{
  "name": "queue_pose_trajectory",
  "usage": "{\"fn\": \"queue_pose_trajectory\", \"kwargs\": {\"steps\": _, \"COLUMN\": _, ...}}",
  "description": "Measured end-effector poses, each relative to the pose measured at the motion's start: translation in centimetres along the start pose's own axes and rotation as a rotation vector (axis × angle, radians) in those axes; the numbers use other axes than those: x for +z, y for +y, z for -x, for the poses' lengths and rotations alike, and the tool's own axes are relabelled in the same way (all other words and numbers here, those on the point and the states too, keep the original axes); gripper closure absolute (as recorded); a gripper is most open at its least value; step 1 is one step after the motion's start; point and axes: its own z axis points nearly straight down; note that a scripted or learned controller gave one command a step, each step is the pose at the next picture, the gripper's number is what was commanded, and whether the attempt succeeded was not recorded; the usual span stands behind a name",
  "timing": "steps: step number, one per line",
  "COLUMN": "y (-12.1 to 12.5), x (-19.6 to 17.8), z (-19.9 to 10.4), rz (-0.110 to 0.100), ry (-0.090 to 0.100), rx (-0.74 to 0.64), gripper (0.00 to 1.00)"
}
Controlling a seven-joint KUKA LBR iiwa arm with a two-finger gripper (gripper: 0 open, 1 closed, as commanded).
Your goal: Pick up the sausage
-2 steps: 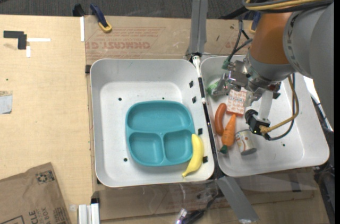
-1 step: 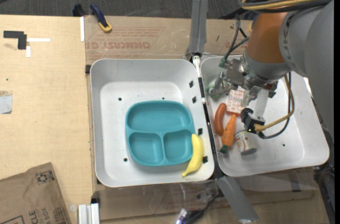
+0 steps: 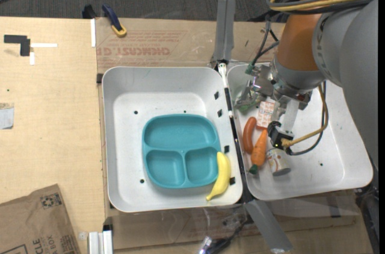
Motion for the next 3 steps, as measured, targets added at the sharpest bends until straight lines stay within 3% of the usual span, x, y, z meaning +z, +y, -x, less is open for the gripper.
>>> {"fn": "queue_pose_trajectory", "kwargs": {"steps": 1, "y": 0.2, "x": 0.1, "z": 2.6, "rz": -0.002, "ry": -0.001, "rx": 0.078, "gripper": 0.00}}
{"fn": "queue_pose_trajectory", "kwargs": {"steps": 2, "y": 1.1, "x": 0.0, "z": 1.3, "rz": -0.001, "ry": -0.001, "rx": 0.119, "gripper": 0.00}}
{"fn": "queue_pose_trajectory", "kwargs": {"steps": 3, "y": -1.2, "x": 0.0, "z": 0.0, "rz": -0.002, "ry": -0.001, "rx": 0.214, "gripper": 0.00}}
